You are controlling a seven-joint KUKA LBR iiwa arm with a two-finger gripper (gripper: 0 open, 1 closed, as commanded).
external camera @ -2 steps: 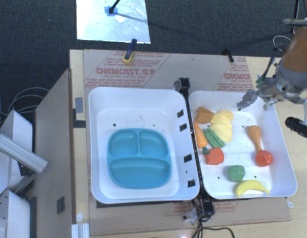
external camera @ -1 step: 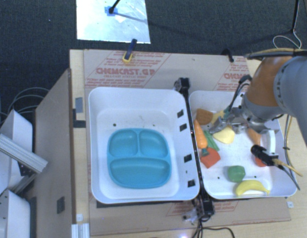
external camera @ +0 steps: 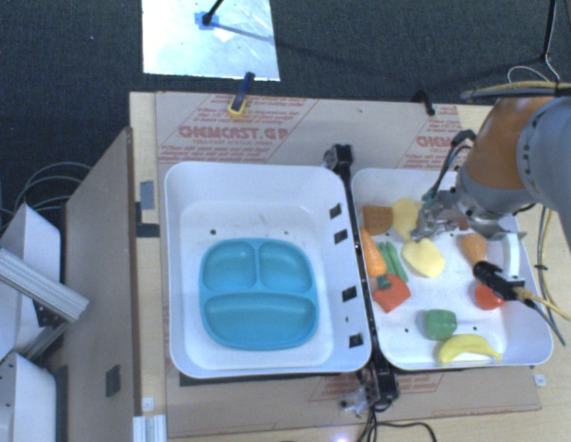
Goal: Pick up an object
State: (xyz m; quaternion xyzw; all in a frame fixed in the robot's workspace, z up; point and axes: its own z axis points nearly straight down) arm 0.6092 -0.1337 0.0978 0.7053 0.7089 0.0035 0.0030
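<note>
While fingers (external camera: 431, 221) unreadable: blue tray (external camera: 259, 293) in left bin (external camera: 184, 247), toy food in right bin (external camera: 525, 339).

Pincer (external camera: 431, 221) low over right bin (external camera: 534, 339), above yellow toy (external camera: 424, 258).

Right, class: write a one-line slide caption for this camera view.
KUKA arm's gripper hovers over toy food in the right bin, near a pale yellow piece; blue divided plate sits in the left bin.

glossy plastic blue tray (external camera: 259, 295), smooth white bins (external camera: 189, 247), shiny foil sheet (external camera: 210, 26)
</note>
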